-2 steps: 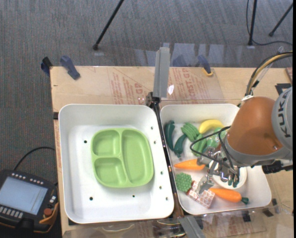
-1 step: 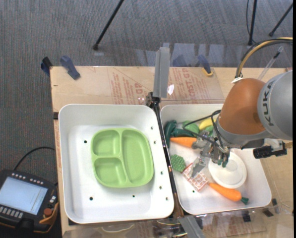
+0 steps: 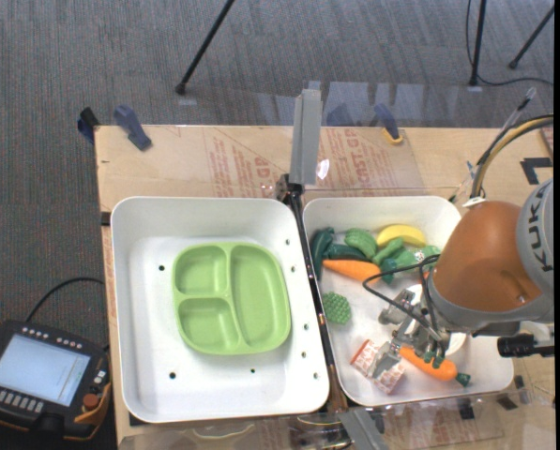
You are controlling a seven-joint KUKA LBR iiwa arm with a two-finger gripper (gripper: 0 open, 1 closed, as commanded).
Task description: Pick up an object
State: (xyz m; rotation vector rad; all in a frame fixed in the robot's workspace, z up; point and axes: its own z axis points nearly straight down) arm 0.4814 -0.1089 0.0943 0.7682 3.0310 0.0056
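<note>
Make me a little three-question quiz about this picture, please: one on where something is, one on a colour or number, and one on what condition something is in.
1. Where does the green plate lie?
A. In the left bin
B. In the right bin
C. On the carpet

2. How many sections does the green plate have?
A. Two
B. Three
C. Five

3. Where is the gripper right now?
A. Raised high over the left bin
B. Parked outside both bins
C. Down low in the right bin among the toys

Answers:
1 A: the plate sits alone in the left bin.
2 B: two small sections sit beside one long one.
3 C: the gripper is low in the right bin, between a red-and-white packet and a carrot.
</note>
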